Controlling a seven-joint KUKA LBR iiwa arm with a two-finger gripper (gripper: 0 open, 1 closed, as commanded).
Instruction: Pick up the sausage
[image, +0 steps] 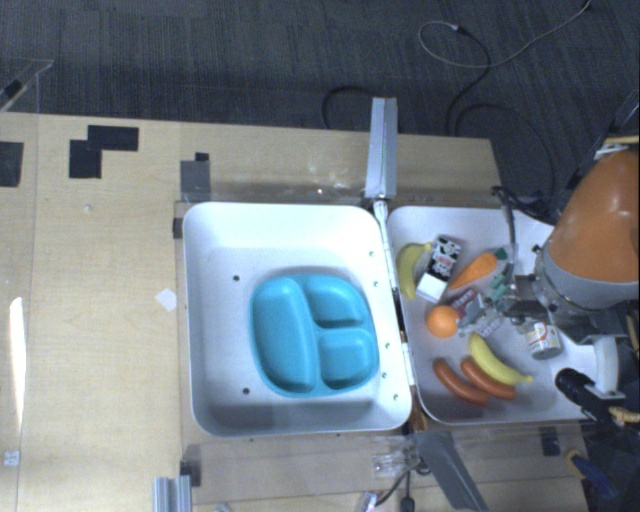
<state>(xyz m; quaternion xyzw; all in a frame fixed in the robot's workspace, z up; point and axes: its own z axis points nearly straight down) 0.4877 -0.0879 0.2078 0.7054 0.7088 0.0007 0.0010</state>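
The sausage (472, 382) lies below-left of the gripper (492, 305), long axis running left-to-right and slightly downward; gripper opening cannot be told.

No text, brand or number can be read here. The small black and white carton (441, 262) in the right bin (530, 405) carries a printed pattern, but it is too small and blurred to read.

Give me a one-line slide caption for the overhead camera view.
Gripper hovers over the right bin amid toy food, with the sausage lying near its front; blue divided tray in the left bin.
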